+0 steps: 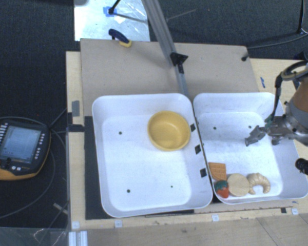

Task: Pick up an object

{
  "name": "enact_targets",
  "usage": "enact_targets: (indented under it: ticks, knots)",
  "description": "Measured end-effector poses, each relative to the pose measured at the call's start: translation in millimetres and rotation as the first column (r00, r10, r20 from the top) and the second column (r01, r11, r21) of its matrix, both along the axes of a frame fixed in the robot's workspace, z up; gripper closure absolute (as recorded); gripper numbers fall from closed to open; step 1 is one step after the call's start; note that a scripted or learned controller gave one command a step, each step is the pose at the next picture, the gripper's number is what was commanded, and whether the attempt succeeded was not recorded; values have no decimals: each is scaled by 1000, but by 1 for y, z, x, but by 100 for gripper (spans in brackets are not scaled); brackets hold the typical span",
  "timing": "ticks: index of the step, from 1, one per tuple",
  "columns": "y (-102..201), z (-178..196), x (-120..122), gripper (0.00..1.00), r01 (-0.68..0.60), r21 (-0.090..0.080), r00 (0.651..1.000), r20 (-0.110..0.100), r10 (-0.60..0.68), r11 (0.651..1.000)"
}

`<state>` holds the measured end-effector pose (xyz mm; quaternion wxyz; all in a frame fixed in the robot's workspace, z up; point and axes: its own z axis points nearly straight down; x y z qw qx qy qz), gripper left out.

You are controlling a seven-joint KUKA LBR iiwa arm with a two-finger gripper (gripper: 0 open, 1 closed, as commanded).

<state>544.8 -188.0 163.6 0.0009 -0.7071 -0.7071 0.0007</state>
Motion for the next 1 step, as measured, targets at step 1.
enact_targets:
  ticks: [1]
  knots:
    - [8, -49, 5, 0, -1, 1, 1000, -1, 1, 1000]
